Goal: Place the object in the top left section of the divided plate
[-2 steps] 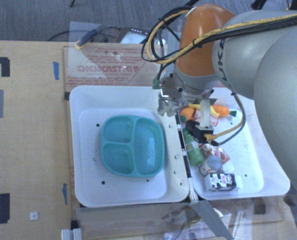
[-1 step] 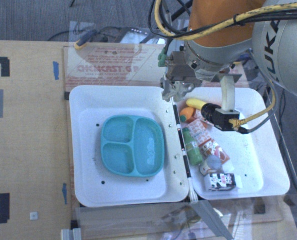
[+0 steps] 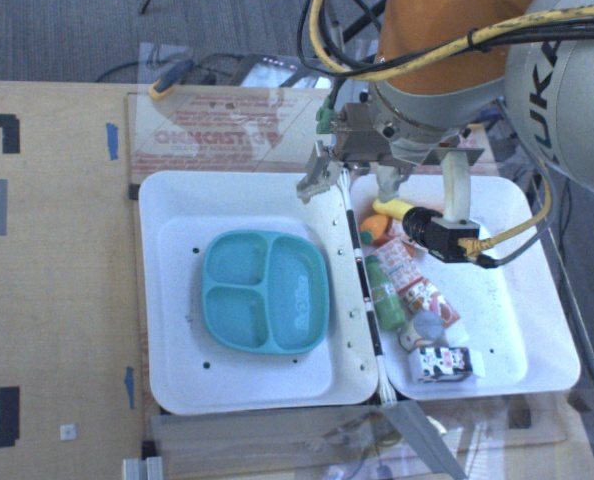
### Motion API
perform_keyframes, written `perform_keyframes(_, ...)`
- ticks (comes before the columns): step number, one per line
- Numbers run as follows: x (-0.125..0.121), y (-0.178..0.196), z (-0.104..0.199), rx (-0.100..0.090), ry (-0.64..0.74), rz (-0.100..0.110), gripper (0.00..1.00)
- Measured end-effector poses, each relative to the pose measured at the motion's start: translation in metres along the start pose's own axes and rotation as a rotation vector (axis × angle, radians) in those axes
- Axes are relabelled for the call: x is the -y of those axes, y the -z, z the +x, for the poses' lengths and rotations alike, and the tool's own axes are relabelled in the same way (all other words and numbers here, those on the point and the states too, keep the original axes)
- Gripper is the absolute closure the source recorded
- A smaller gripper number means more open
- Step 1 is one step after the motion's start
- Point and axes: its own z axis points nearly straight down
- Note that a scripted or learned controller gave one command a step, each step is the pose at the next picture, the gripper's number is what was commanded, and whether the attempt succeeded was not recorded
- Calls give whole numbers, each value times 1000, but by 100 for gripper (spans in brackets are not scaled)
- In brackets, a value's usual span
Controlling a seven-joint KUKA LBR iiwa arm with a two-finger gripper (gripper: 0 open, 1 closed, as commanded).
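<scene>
We see the grey and orange arm (image 3: 457, 38) reaching over the right bin (image 3: 507, 358), its tool (image 3: 387, 183) above the bin's far end; whether it's apart or together we cannot tell. The teal divided plate (image 3: 265, 293) lies in the left bin (image 3: 167, 268). Small packets (image 3: 412, 288), the objects to pick from, crowd the right bin's left side.

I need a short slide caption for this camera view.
KUKA arm above two white bins; teal divided plate left, small items right.

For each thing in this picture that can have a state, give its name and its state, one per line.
divided plate: flat in the left bin, nothing in its sections.
left bin: holds the plate.
right bin: holds a pile of small items.
small items: heaped along the bin's left side.
gripper: above the wall between the bins.
</scene>
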Motion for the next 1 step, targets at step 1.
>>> perform_keyframes(1, -1, 9, 2, 2, 4, 0, 100)
